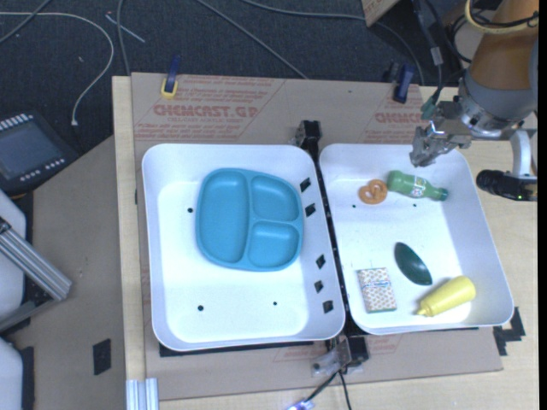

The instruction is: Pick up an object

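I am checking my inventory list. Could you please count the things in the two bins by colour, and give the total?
Blue: 1, plate
Green: 2, bottle and spoon
Yellow: 1, bottle
Orange-brown: 1, pretzel
Patterned pale: 1, packet
Total: 6

A small green plastic bottle [416,186] lies on its side just below the gripper [425,154], not touching it; an orange pretzel-shaped toy [373,192] rests at its left end.
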`<state>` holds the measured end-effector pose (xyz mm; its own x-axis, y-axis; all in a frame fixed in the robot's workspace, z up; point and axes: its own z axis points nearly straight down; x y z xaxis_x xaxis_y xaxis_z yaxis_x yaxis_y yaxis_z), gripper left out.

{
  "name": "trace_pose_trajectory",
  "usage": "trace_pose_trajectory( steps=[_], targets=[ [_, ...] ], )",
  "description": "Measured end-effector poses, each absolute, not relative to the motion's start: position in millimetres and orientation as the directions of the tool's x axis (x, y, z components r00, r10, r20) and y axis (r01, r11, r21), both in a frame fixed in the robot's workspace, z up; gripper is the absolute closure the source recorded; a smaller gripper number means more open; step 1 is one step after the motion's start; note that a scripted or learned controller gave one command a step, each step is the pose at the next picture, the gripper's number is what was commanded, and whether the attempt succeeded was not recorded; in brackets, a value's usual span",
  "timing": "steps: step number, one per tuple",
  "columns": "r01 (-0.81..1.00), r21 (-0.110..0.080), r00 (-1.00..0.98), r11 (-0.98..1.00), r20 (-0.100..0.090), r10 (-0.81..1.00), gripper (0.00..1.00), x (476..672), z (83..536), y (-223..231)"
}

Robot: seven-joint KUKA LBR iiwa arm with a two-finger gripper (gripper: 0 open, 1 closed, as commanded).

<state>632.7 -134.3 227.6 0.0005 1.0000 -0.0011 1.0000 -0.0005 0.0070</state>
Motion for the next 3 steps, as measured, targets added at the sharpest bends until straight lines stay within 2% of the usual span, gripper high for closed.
trace_pose_trajectory(
  steps=[1,3],
  targets=[
    [1.000,0.004,-0.001,0.001,0.000,1.000,1.00,633.7,244,-134],
    [1.000,-0.002,-0.004,0.004,0.002,1.000,1.00,628.1,234,-35]
  ],
)
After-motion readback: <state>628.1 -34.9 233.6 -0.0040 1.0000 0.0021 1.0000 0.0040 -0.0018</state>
